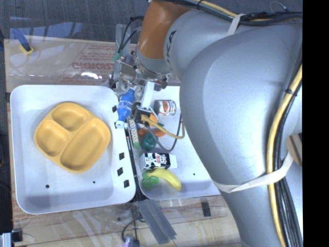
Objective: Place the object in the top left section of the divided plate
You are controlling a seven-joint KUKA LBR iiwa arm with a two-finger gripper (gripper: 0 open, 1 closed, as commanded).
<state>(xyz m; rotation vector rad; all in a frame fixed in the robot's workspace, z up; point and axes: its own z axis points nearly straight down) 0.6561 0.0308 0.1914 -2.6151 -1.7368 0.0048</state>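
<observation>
A yellow divided plate (72, 136) with three sections lies in the left bin (31, 189). My gripper (126, 100) hangs over the rim between the two bins, just right of the plate. It is shut on a small blue object (124, 110), which sticks out below the fingers above the rim. The plate's sections hold nothing.
The right bin (198, 181) holds a small can (165, 107), an orange item (150, 120), a dark green item (149, 140), a black-and-white carton (157, 161) and a yellow banana (167, 178). The arm's large grey body covers that bin's right part.
</observation>
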